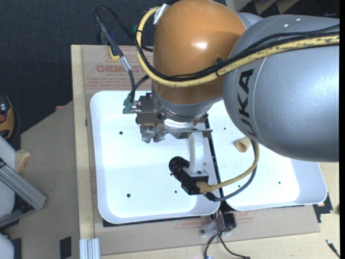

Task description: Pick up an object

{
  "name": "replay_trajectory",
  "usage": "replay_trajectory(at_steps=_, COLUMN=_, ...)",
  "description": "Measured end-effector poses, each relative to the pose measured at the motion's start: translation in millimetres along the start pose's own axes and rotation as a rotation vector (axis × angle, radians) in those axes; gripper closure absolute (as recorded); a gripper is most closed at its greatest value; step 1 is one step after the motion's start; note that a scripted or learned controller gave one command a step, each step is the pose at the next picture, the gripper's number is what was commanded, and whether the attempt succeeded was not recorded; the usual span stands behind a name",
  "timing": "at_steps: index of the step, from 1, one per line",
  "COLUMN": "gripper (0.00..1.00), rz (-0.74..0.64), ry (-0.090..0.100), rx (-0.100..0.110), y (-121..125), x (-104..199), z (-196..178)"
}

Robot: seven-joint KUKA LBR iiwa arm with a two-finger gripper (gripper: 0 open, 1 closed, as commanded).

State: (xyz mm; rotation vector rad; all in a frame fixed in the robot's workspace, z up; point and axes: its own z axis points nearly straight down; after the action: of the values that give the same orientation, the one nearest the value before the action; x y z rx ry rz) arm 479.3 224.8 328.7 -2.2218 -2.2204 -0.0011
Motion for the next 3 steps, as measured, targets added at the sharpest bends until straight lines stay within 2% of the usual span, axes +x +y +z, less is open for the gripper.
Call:
replay_trajectory(at_steps=1, gripper=1.00, rz=-0.002, ry=0.009, rx=-0.019, y=0, x=-1, z=-217)
replay_trajectory(at_steps=2, gripper=1.00, rz=0.001, ry=-0.009, rx=0.016, y=-2, x=-1, z=-68)
replay_trajectory(at_steps=3, gripper=1.00, rz=0.001, ry=-0.006, rx=0.012, y=-2, x=-1, z=19)
